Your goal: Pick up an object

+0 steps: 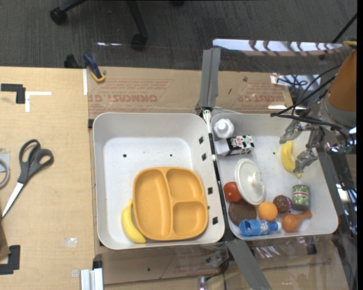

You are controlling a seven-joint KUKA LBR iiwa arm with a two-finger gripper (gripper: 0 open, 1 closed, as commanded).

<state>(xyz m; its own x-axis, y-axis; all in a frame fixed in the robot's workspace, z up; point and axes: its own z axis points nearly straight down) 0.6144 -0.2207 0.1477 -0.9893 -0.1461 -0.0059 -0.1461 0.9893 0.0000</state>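
Hovering end effector (pixel 299 146) open | banana (pixel 287 157) between fingers | can (pixel 300 196) near

A pair of black-handled metal scissors (pixel 27 164) lies on the pale wooden surface (pixel 51 226) at the left, well apart from the bins. Near the surface's far edge a small blue and yellow clamp (pixel 94 67) sits on the flattened brown cardboard sheet (pixel 144 90). A grey strip (pixel 210 76) runs across that cardboard toward the gap between the bins. Beyond, black office chair legs with castors (pixel 102 17) stand on the dark carpet floor (pixel 255 20).
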